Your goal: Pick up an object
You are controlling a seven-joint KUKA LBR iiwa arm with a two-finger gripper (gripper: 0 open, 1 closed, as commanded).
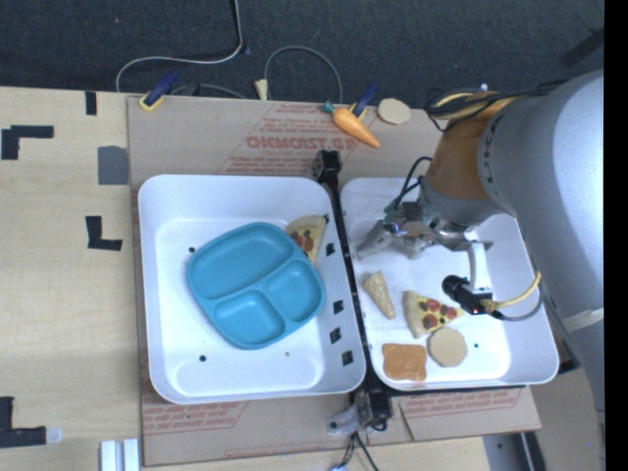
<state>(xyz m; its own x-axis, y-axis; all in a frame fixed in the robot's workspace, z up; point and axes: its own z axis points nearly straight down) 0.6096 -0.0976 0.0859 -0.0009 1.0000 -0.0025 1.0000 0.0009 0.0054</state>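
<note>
Food pieces lie in the right bin (530,346), toward its 6 o'clock edge: a pizza slice (430,311) at the middle, a cream wedge (380,293) at its 9 o'clock and apart from it, a brown square (404,361) at its 7 o'clock, and a tan round cookie (447,346) at its 6 o'clock, touching the square's right side.

Largest in view is the grey arm (549,165), which comes in from 3 o'clock with its orange band over the bin's upper part. The left bin (162,263) sits just beside the right one, with a black divider strip (339,253) between them. In the left bin rests a blue divided plate (255,283), tilted, with another pizza slice (308,235) at its 1 o'clock, touching the plate's rim.

The gripper (392,235) hangs over the upper left part of the right bin, at 12 o'clock from the cream wedge and apart from it. Its metal fingers (371,243) look spread, pointing toward 8 o'clock, with nothing between them.

On the cardboard beyond the bins, at 12 o'clock, lie a toy carrot (354,127) and a small pale disc (394,112) just beside it.
</note>
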